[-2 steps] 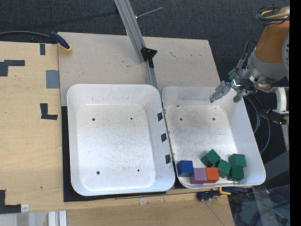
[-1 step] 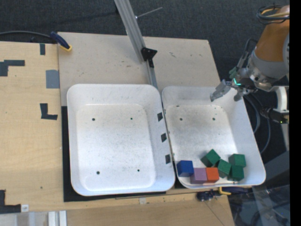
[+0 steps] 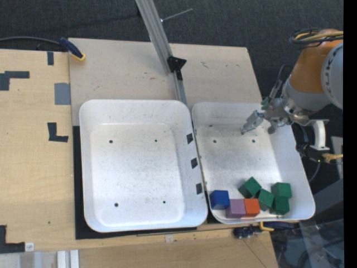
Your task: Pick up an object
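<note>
A: Where to aim for the pick?

B: At the blocks huddled in the near right corner of the right bin (image 3: 297, 149). Well apart from the gripper (image 3: 259, 124), which hangs over the far half of that same bin, above bare white floor.

A: Released or clenched up there?

B: Cannot tell from this slant. Nothing visibly carried, at any rate.

A: Which block, then?

B: Probably the blue cube (image 3: 219, 199). Sits at the left end of the row, with open floor on its far side, though close against the bin's left wall and just beside the purple cube (image 3: 237, 207). Otherwise the green block (image 3: 252, 186) at the far edge of the cluster, free on the side facing the arm.

A: And the orange cube (image 3: 251, 206)?

B: Better avoided. Wedged between the purple one and more green blocks (image 3: 280, 197), so little room to close around it.

A: Any advice on the approach?

B: Travel toward the near edge first, then come straight down over the chosen block. Line up the closing direction with its free sides, not across a neighbour. Open wide before descending, close only once low enough, lift slowly and check for something actually caught.

A: Main risk?

B: Nudging the pile and closing on nothing, or clipping the bin wall near the blue cube.
</note>
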Robot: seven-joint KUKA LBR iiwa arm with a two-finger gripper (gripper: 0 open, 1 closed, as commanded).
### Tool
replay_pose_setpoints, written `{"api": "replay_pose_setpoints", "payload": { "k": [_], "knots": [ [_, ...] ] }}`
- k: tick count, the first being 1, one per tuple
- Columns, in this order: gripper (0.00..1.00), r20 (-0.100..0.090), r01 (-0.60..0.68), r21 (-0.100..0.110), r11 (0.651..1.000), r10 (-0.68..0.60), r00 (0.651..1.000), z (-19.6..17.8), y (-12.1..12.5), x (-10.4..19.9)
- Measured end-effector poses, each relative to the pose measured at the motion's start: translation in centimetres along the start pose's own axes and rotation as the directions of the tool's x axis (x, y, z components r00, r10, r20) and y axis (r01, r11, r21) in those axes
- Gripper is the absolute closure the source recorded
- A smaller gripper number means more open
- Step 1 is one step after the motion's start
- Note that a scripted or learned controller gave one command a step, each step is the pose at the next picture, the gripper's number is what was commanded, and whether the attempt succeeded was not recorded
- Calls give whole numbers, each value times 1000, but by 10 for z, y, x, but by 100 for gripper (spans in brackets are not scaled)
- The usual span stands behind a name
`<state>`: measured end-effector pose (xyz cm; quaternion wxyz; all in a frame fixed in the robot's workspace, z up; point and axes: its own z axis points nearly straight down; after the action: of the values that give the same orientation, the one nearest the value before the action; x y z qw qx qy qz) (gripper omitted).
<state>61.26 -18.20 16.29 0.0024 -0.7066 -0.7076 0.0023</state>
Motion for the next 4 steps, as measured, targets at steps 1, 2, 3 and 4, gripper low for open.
{"api": "replay_pose_setpoints", "payload": {
  "k": [1,2,3,4],
  "knots": [
    [0,0,-1,2,1000,1,1000,63,-3,-6],
    [0,1,1,-3,1000,-1,1000,72,-3,-5],
    [100,0,2,-4,1000,-2,1000,61,-3,-4],
    [100,2,-1,-11,1000,1,1000,1,-9,-4]
  ]
}}
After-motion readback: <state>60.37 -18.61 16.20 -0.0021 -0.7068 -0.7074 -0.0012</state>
